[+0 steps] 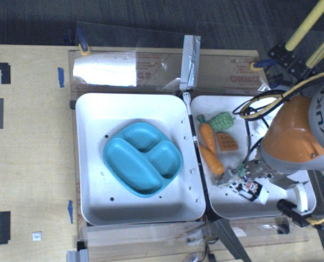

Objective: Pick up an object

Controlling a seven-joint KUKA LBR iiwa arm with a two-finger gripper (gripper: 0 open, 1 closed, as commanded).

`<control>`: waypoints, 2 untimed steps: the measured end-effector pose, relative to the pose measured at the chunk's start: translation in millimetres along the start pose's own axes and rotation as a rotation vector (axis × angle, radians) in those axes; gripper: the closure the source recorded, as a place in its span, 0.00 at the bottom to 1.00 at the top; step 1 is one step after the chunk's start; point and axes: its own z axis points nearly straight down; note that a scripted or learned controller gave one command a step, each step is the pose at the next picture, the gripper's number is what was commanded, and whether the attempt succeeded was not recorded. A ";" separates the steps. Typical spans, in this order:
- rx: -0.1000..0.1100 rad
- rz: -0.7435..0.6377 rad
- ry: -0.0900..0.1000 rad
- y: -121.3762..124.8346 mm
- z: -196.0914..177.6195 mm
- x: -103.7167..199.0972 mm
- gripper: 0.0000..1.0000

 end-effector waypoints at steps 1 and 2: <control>-0.003 0.062 -0.004 81.6 0.3 -20.0 0.00; 0.006 0.111 -0.003 154.1 1.9 -29.6 0.00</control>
